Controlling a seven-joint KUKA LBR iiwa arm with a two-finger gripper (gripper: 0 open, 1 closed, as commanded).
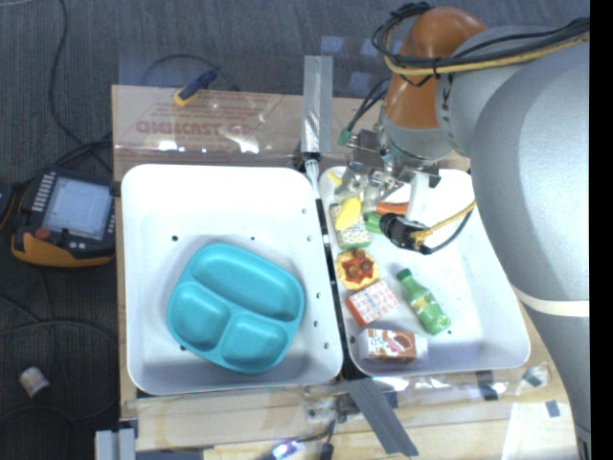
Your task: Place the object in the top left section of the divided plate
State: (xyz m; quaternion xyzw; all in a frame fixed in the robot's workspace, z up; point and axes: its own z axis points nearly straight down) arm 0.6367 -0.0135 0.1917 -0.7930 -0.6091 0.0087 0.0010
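Plate [236,305] sits bare in my left bin [153,199]; the pincer [369,182] hovers at the right bin's [498,333] far edge, grip state unclear to me.

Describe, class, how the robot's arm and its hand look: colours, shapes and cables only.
The arm is bulky, rounded and pale grey, with an orange band above the wrist. Black and yellow cables run along it and loop over the orange part. The hand is a cluster of silvery metal parts, with a black cylindrical piece and a yellow cable beside it.
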